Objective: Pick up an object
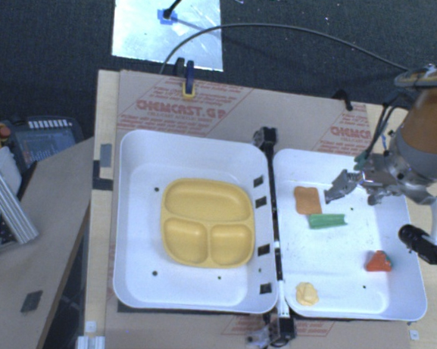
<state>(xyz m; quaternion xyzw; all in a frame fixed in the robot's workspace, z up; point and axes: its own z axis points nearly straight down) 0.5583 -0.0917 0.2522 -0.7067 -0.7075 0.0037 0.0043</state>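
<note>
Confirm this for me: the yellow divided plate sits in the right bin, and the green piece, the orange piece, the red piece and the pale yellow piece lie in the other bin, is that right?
Not quite. The camera view shows the yellow divided plate in the left bin, not the right. The green piece, orange piece, red piece and pale yellow piece do lie in the other bin, the right bin.

In the right bin (401, 300) you have bare floor between four scattered pieces: orange slab (306, 200), green stick (327, 220), red wedge (379, 261), yellow lump (307, 293). The yellow tray (205, 222) fills the left bin's (136, 201) middle.
</note>
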